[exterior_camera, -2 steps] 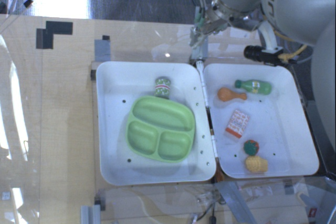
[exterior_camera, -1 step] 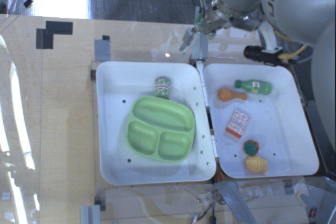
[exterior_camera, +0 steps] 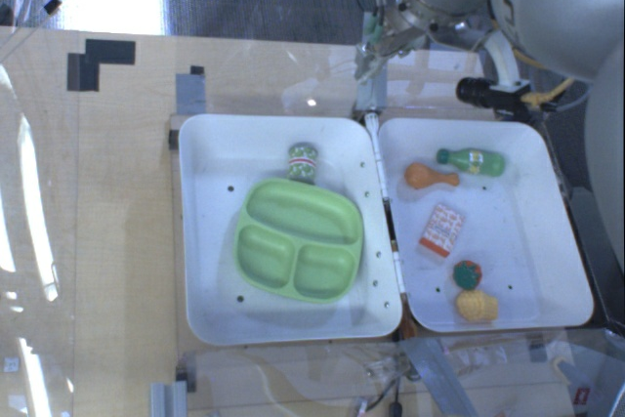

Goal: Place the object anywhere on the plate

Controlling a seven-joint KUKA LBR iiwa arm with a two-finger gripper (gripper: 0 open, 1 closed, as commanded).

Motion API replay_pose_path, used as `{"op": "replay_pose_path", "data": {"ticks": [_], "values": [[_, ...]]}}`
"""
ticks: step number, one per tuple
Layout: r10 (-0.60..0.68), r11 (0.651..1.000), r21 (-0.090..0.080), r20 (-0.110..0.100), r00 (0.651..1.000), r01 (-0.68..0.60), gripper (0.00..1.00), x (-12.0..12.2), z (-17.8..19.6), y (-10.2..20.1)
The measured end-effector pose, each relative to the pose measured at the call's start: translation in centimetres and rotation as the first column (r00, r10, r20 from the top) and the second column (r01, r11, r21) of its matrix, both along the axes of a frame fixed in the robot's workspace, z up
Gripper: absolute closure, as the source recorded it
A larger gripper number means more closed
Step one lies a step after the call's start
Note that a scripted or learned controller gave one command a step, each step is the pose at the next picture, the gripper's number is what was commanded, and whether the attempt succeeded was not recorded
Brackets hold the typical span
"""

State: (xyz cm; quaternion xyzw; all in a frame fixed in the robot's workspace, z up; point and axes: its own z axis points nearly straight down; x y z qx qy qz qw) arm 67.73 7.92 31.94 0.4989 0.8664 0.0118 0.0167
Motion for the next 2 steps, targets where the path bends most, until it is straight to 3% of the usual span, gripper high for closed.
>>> {"op": "replay_pose_path", "data": {"ticks": [1,2], "values": [[0.001,1.000,0.000,0.000,1.000,-0.001,0.00,0.0,0.0,0.0],[0.004,1.000,0.000,0.008,1.000,-0.004,1.00,0.2,1.2,0.1]]}}
